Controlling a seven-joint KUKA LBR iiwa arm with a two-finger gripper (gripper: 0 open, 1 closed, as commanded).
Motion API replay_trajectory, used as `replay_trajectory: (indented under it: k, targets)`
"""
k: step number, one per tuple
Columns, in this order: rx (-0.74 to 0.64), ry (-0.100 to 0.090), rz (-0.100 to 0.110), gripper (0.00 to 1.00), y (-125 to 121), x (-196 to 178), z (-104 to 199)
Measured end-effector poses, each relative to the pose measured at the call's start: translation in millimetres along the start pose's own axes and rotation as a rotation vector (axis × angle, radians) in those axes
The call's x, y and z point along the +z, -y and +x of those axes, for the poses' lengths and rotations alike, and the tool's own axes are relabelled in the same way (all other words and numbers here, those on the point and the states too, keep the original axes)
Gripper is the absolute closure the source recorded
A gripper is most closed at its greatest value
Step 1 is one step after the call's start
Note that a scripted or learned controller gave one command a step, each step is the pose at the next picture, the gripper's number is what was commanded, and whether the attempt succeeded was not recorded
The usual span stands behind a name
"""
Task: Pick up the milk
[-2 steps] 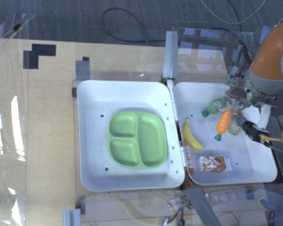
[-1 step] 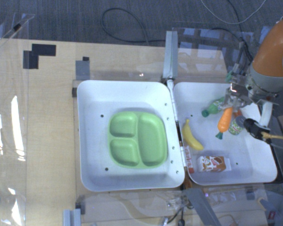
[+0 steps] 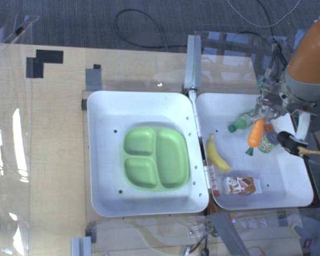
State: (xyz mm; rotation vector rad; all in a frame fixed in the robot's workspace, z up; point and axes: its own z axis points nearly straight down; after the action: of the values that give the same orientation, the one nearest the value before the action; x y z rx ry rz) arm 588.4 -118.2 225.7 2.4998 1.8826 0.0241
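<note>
**Milk lies flat near the front of the right bin**

You see 2 white bins side by side on the desk (image 3: 53, 143). The left bin (image 3: 104, 196) holds a green tray (image 3: 154, 157) with 3 parts. In the right bin (image 3: 288, 185), the milk (image 3: 241, 185) lies on its side near the front wall. A banana (image 3: 216, 155) lies just beside it, closer to the wall between the bins. Farther back you see a carrot (image 3: 255, 134), a green bottle (image 3: 241, 122) and a small can (image 3: 266, 143) close together. The arm (image 3: 309, 63) reaches in from the right, and its end effector (image 3: 272, 105) sits over the back of the right bin, near the carrot and well apart from the milk. You cannot tell if it is spread or pressed together.
</note>
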Motion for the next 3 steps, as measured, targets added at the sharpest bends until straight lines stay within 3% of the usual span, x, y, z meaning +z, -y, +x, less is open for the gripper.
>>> replay_trajectory:
  k: [1,3]
  targets:
    - [0.157,0.005,0.016,1.00,-10,53,0]
    - [0.141,0.001,0.008,1.00,-14,31,3]
